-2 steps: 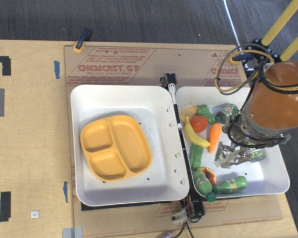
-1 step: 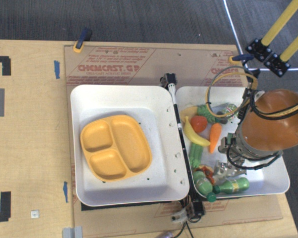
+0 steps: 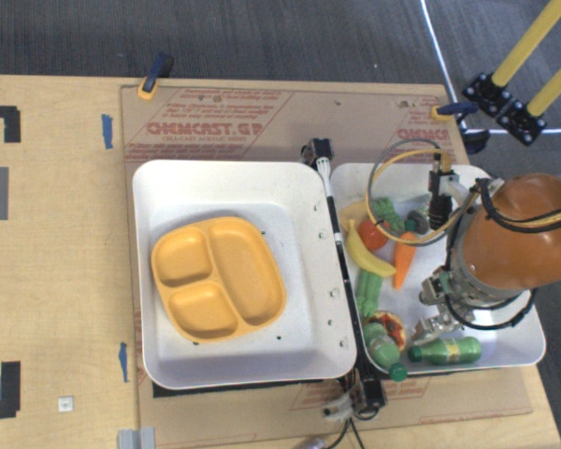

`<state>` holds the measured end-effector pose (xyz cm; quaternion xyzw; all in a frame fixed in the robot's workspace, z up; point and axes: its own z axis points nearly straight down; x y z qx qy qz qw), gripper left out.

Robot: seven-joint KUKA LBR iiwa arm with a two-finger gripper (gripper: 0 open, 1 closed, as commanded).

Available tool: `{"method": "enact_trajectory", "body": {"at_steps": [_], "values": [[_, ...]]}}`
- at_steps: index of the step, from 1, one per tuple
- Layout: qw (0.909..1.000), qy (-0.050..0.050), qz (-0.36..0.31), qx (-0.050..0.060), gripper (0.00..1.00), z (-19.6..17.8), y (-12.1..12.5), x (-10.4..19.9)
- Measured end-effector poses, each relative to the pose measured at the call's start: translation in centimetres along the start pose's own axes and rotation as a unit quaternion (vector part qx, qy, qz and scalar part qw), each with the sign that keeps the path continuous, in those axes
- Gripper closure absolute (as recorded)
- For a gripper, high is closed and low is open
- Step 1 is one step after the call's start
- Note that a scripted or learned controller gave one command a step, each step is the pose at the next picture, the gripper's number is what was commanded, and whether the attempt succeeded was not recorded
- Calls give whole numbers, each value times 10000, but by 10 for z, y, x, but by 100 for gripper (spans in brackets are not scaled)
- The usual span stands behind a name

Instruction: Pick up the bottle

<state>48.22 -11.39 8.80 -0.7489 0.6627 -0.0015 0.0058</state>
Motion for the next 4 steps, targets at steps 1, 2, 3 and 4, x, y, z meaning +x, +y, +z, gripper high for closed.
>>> {"method": "enact_trajectory", "body": {"at_steps": [1,2,3,4], "values": [[9952,10,-978,8,100,0,7,64],[9872,31,-1596,-39,100,0,-3,-8],[9527,3,-3039,-42,100,-1,9,55],[9462,-5,-3237,-46,100,-43,-31,-13]]}}
